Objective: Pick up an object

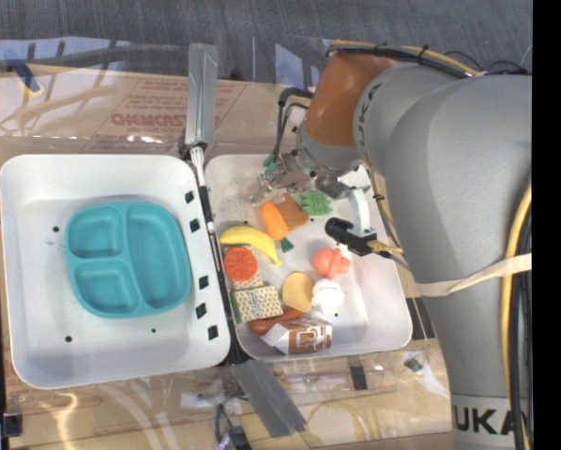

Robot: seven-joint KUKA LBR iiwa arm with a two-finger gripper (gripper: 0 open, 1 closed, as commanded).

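My bench is cardboard-covered, on a dark grey carpeted floor, with two white bins side by side. The left bin (27, 279) holds a teal divided tray (128, 258). The right bin (393, 322) is crowded with toy food: a yellow banana (250, 241), an orange carrot (275, 220), a green leafy piece (314, 201), a round orange slice (241, 264), a patterned cracker (257, 302). My gripper (282, 174) hangs over that bin's far end, just above the carrot; whether it is parted or closed I cannot tell.
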